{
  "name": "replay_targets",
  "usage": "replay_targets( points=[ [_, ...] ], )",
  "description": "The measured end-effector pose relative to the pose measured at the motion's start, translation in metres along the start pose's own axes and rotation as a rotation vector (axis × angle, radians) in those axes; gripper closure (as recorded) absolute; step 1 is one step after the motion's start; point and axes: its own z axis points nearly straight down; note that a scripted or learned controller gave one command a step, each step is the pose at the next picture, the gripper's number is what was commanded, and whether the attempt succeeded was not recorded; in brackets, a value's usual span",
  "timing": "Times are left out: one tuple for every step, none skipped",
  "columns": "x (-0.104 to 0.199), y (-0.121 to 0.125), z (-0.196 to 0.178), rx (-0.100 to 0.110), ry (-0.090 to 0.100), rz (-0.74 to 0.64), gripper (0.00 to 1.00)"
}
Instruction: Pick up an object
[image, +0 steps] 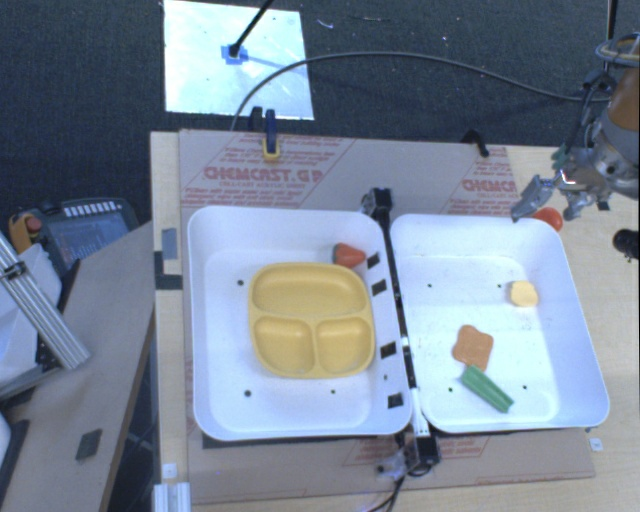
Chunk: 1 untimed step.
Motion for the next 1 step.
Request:
replay_targets(
  points=[
    [0.0051,-0.003,0.0427,0.003,0.001,-0.001,0.0]
  ],
)
